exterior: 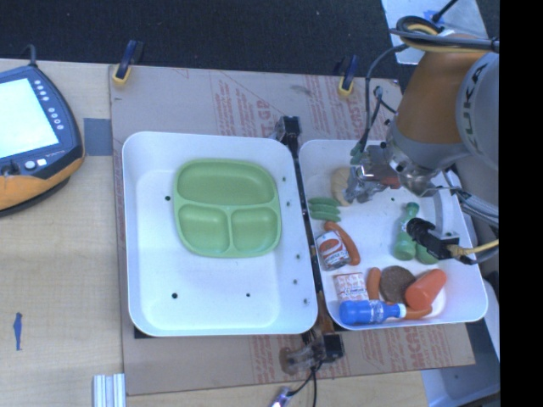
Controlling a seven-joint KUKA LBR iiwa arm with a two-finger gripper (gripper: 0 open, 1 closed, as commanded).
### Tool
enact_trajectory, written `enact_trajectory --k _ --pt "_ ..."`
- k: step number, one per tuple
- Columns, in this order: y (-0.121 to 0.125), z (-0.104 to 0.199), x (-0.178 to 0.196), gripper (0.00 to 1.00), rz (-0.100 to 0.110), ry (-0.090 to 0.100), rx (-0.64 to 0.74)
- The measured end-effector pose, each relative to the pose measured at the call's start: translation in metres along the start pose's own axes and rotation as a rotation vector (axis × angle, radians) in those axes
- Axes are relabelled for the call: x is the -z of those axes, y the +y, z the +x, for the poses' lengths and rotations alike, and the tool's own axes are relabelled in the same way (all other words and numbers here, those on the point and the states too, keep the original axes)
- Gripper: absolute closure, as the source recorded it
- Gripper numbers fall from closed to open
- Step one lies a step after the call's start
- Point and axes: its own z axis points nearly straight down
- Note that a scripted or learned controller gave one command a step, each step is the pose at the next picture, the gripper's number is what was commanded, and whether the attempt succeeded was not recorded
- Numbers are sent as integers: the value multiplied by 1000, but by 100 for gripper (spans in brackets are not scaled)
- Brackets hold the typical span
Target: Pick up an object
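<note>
Because the task asked only for some object to be lifted, the right bin (472, 310) had been loaded with a jumble of small things, any of which would serve. Nearest the camera lay a blue bottle (371, 313) along the front wall, with an orange-red piece (427, 287) and a brown disc (395, 282) just behind it. Farther in sat a sausage (343, 241), a green pod (323, 208) and a green toy (405, 237). The left bin (144, 287) held a green divided plate (227, 208), probably kept apart as a place to set things down. At the far end of the right bin, the gripper (366, 181) hung low over a pale object (340, 182), the wrist bent downward from the right. Whether it was spread or pressed together could not be told, and nothing visibly sat between its tips.
</note>
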Motion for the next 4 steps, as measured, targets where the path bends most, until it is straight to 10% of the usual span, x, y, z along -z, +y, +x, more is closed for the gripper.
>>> enact_trajectory --k 1,2,3,4 --pt "0 -1 0 0 0 0 -1" --pt "-30 -43 -101 0 1 0 -2" --pt "8 -30 -100 0 -1 -1 0" --pt "-11 -7 1 0 -4 0 -2"
